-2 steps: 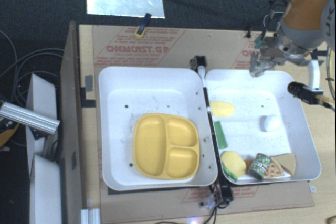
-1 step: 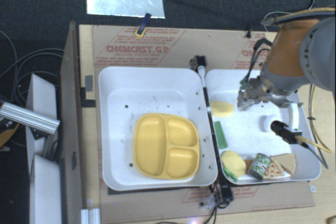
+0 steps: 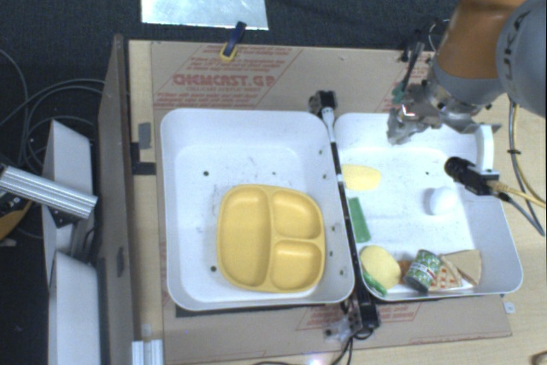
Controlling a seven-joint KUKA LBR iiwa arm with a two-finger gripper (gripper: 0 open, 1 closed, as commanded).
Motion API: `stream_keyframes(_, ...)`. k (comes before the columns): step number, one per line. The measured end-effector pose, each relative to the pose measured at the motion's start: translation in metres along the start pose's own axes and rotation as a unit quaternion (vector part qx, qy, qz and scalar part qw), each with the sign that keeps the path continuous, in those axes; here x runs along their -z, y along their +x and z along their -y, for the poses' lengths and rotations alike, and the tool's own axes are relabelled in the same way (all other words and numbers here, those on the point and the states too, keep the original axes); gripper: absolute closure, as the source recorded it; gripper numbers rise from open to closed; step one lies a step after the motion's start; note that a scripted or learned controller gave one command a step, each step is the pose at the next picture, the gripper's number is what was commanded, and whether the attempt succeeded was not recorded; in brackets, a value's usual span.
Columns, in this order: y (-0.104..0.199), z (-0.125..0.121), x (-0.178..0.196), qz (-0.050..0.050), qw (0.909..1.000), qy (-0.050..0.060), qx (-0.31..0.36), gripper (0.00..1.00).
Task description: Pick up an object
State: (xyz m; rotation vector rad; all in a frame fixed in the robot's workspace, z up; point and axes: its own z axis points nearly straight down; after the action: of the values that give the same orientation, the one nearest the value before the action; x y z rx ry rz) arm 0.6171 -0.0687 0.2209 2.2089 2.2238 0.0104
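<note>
Objects to pick: several small things lie in the right bin (image 3: 491,265); none is between the tool's fingers.
Surface (image 3: 248,73): brown board printed with red lettering, carrying two white bins side by side.
Arm (image 3: 487,38): grey with an orange band, reaching in from the right over the far right corner of the surface.
Left bin (image 3: 184,184): shallow, white; holds the yellow tray.
Yellow tray (image 3: 271,237): three compartments, lying toward the near edge of the left bin.
Tool (image 3: 403,128): hangs over the far edge of the right bin; whether its fingers are wide or narrow cannot be told.
Pale yellow piece (image 3: 361,177): in the right bin near the divider between the bins, toward the far edge.
Green strip (image 3: 358,218): just beside the divider, between the pale yellow piece and the lemon-like fruit.
Lemon-like fruit (image 3: 381,267): near left corner of the right bin.
Green can (image 3: 422,269): at the near edge, just right of the fruit.
Pizza slice toy (image 3: 451,276): touching the can, near edge.
White ball (image 3: 442,200): toward the right bin's right side, well apart from the others.
</note>
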Motion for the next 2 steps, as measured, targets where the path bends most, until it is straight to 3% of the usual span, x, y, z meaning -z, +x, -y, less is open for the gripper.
stream_keyframes(1, 0.048, -0.039, -0.032, -0.001, 1.0000, 0.003, 0.001, 1.00)
stream_keyframes(2, 0.082, -0.054, 0.023, -0.001, 1.0000, 0.001, 0.001, 1.00)
